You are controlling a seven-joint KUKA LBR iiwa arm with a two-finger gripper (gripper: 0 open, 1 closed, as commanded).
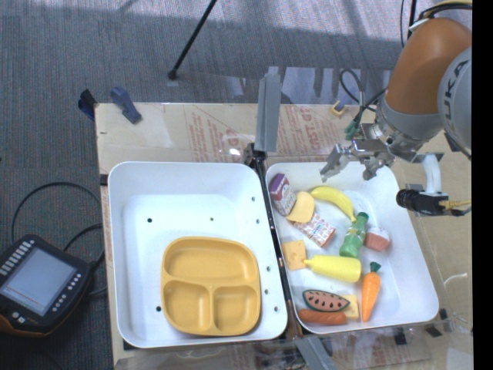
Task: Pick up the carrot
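My pincer, metal fingers spread apart & holding nothing, hangs over the right bin's 12 o'clock rim, w/ the tapered orange carrot, green-topped, lying at approx 5 o'clock in that glossy white tray.

A divided tray is set in the left bin; the carrot is placed in the right bin, near its front corner.
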